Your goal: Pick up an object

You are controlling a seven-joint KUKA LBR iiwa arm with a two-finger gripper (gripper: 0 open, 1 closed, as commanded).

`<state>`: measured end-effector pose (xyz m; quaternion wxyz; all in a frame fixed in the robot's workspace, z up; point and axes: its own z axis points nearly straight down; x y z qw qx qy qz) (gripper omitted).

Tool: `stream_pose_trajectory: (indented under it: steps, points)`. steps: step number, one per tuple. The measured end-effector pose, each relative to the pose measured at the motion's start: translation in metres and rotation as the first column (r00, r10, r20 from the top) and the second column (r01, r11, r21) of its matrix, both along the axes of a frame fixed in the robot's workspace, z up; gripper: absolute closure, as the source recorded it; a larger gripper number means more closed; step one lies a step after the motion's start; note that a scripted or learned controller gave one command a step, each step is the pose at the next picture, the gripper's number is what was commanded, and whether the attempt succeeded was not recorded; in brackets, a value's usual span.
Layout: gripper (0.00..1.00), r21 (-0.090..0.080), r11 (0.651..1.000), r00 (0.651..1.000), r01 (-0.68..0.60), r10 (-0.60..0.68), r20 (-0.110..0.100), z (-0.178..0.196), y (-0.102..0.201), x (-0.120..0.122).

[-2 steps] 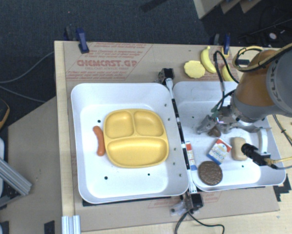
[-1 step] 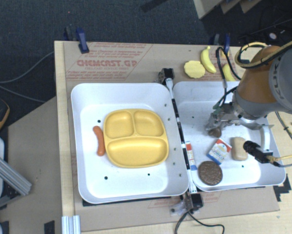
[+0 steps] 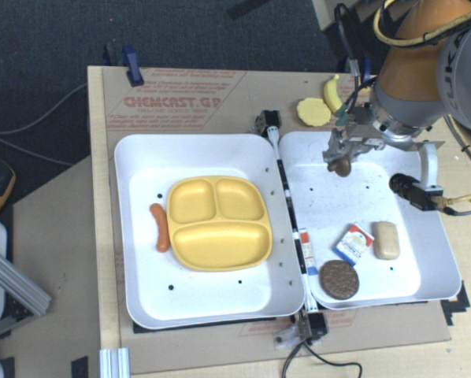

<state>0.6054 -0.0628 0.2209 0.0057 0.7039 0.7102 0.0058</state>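
- The arm (image 3: 424,53) is reaching in from the right and hanging its gripper (image 3: 342,162) over the upper left part of the right bin (image 3: 436,250), close to the floor of the bin.
- A small dark shape is showing at the tip of the jaws, but I cannot tell whether it is a held thing or part of the gripper, nor whether the jaws are spread or pressed together.
- Candidates for picking are lying well apart from the gripper, in the lower part of that bin: a round brown patty (image 3: 339,279), a small red, white and blue carton (image 3: 354,243) just above it, and a tan bread roll (image 3: 387,240) beside the carton.
- The left bin (image 3: 133,211) is holding a yellow divided plate (image 3: 217,222) with a toy hot dog (image 3: 161,227) just beside its left edge.
- A banana (image 3: 332,93) and a yellow disc (image 3: 314,112) are lying on the desk (image 3: 180,101) above the right bin.
- Judging by the pose, the task is sitting at the grasp-or-lift step; the next move is likely calling for a lift to check the catch, or else a shift toward the lower cluster.
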Motion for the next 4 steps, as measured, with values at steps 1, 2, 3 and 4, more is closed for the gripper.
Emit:
stream_pose_trajectory:
  steps: [1, 2, 3, 4]
  points:
    - [1.0, 0.003, 1.0, 1.0, 0.003, -0.003, -0.022, -0.038, 0.058, -0.016]
    - [1.0, 0.002, 1.0, 1.0, 0.006, -0.006, -0.019, -0.011, 0.077, -0.06]
    - [1.0, -0.003, 1.0, 1.0, 0.014, -0.014, -0.014, -0.037, 0.011, -0.021]
    - [1.0, 0.002, 1.0, 1.0, 0.0, 0.0, -0.009, 0.019, 0.089, -0.03]
